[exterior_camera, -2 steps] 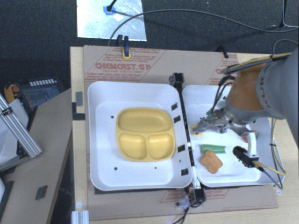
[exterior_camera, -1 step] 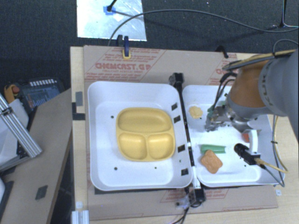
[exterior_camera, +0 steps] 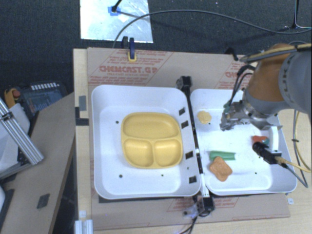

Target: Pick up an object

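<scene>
A: Three small pieces lie in the right bin [exterior_camera: 280, 182]: pale disc [exterior_camera: 204, 116], green strip [exterior_camera: 222, 155], orange piece [exterior_camera: 220, 169]. Gripper [exterior_camera: 230, 122] hangs just right of the disc; finger spread, cannot tell.

B: Risk?

A: Closing beside the flat disc, catching nothing. Green strip, below the disc, runs left-right, thicker end right.

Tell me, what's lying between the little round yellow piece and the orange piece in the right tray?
In the camera view, a green strip lies between the round yellow piece and the orange piece.
</scene>
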`<state>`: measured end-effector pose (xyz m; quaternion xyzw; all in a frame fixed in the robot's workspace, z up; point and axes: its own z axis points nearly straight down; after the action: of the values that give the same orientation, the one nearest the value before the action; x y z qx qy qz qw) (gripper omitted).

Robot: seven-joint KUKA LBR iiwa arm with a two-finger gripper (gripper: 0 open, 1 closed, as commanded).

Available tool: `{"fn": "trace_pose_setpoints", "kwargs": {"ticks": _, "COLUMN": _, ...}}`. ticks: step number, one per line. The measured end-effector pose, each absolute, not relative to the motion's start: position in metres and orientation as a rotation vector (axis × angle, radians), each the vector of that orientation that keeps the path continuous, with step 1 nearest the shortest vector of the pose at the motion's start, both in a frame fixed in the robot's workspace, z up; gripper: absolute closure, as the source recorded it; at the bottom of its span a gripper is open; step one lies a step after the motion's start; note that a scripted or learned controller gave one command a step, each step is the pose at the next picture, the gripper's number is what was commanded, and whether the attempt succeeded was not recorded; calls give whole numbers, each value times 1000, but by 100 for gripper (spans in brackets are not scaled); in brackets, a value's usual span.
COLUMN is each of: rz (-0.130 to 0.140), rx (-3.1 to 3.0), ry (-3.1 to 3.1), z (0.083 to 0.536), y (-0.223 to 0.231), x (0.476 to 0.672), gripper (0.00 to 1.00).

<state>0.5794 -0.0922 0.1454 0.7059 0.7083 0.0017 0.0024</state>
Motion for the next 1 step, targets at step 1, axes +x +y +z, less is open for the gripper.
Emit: {"fn": "trace_pose_setpoints", "kwargs": {"ticks": 1, "rz": 7, "rx": 2212, "ry": 2223, "z": 205, "y": -86, "x": 588, "gripper": 100}}
